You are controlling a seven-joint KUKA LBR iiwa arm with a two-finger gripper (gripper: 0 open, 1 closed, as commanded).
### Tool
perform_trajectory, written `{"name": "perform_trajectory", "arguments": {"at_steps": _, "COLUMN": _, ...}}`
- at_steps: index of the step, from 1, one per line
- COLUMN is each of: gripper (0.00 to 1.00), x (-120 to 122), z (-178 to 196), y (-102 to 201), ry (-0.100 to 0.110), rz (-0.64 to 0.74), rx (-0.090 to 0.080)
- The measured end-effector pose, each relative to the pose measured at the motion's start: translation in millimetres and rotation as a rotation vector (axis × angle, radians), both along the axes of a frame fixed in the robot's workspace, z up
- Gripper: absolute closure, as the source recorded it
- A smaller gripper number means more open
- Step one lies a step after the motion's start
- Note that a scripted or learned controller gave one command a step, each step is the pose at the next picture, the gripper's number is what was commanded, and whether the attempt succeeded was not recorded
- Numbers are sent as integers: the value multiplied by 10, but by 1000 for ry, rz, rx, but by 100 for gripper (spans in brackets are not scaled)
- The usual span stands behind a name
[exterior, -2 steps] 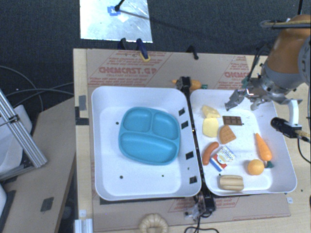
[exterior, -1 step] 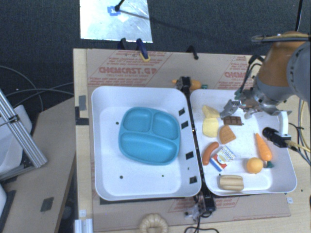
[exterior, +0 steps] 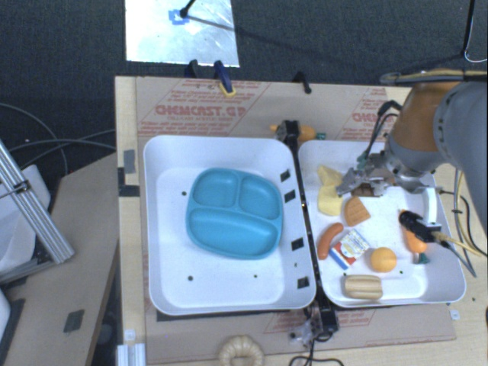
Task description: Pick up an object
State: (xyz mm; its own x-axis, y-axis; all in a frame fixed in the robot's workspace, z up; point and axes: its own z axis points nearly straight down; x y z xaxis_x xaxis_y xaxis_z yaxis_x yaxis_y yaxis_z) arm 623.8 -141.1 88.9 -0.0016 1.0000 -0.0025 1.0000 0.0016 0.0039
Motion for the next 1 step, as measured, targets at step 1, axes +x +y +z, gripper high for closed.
{"name": "perform_trajectory", "arguments": {"at_steps": 1, "gripper": 100, "x": 15, "z": 132, "y": -1, "ry": -5, "rz": 0, "rx": 1}}
